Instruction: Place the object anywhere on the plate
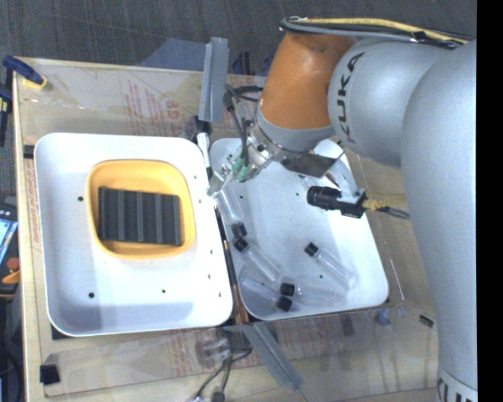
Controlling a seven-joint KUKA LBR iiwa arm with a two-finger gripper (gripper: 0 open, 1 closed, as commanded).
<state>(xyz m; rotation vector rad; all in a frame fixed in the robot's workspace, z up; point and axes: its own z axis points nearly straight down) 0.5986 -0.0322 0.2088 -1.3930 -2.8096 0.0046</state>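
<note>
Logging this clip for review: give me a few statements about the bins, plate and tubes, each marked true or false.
1. The yellow plate sits in the left bin. True.
2. A clear tube lies on the plate. False: the plate bears only a dark ridged insert.
3. Clear tubes with black caps lie in the right bin. True.
4. The arm hangs over the left bin. False: it is over the right bin's far end.
</note>
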